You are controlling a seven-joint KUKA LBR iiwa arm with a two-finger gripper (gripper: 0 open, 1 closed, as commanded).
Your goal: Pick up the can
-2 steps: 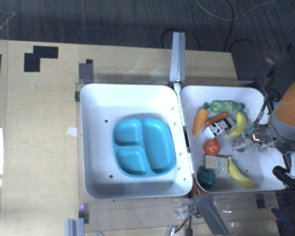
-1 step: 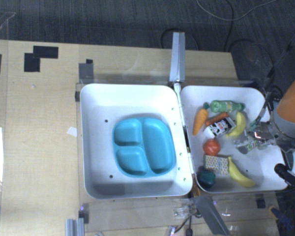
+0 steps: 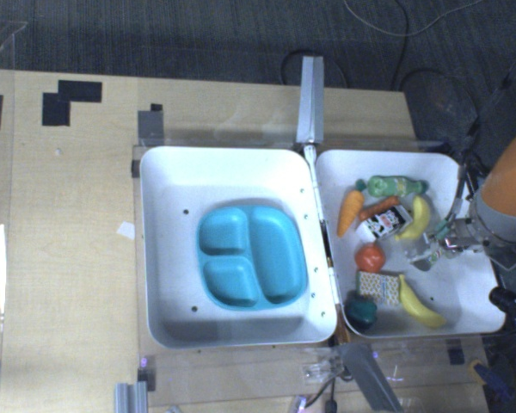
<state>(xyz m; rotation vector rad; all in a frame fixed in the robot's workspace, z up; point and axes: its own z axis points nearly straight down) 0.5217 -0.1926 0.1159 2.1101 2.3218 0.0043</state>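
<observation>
A small can (image 3: 385, 221) with a black, white and red label lies on its side in the upper middle of the right bin (image 3: 473, 304). It rests between a carrot (image 3: 349, 211) and a yellow banana (image 3: 418, 218). My gripper (image 3: 430, 254) hangs low over the right half of that bin, right of and slightly below the can and just under the banana's lower end. Nothing is visible in its grasp. The arm's orange band (image 3: 512, 179) and grey wrist (image 3: 499, 224) stand at the view's right edge.
The right bin also holds a green bottle (image 3: 394, 185), a red tomato (image 3: 371, 257), a yellow patterned block (image 3: 380, 286), a dark green ball (image 3: 361, 310) and a second banana (image 3: 419, 305). A blue divided tray (image 3: 249, 256) lies in the left bin (image 3: 168, 231).
</observation>
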